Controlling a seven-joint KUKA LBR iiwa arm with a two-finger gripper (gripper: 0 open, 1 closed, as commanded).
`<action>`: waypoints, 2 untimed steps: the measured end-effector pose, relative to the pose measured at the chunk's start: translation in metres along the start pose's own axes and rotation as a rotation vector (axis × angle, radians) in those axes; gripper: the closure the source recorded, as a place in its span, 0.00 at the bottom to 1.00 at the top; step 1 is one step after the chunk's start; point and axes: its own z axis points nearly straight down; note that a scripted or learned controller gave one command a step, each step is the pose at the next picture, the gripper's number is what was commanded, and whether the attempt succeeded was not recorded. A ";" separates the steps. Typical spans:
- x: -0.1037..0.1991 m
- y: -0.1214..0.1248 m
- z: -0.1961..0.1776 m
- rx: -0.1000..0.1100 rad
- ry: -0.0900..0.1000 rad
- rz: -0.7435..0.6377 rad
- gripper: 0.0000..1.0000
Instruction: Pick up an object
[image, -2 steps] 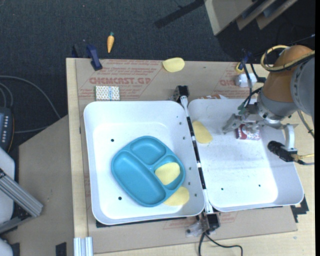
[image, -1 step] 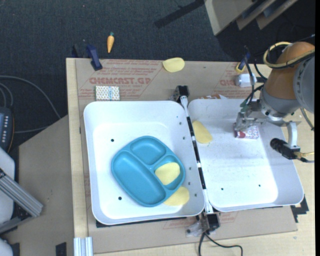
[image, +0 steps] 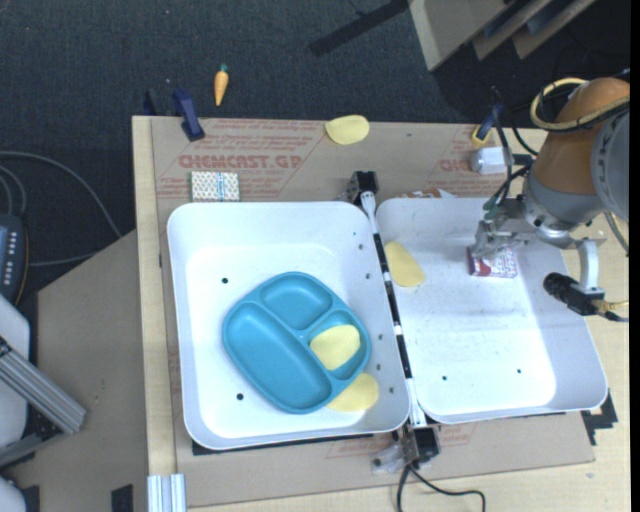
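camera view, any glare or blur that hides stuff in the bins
Camera view: lighting is even and soft, with no strong glare on the white bins; the blue divided plate and yellow pieces are sharp; the small red-and-white packet under the tool looks slightly blurred, its print unreadable; only faint shadows.

Both white bins (image: 200, 300) look like smooth plastic, slight sheen, the right one faintly speckled. Blue divided plate (image: 290, 345) at lower centre-left: glossy moulded plastic. Yellow pieces (image: 337, 345) on it look matt, soft-edged. Bench board (image: 270, 150) at top: matt brown cardboard-like sheet with red print. Arm (image: 580, 150) at upper right: satin grey shell, orange band glossy. Floor (image: 80, 70) looks like dark rough carpet.
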 end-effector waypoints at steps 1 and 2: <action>0.000 0.001 -0.010 -0.003 -0.001 0.000 1.00; 0.000 0.002 -0.020 -0.006 -0.001 -0.001 1.00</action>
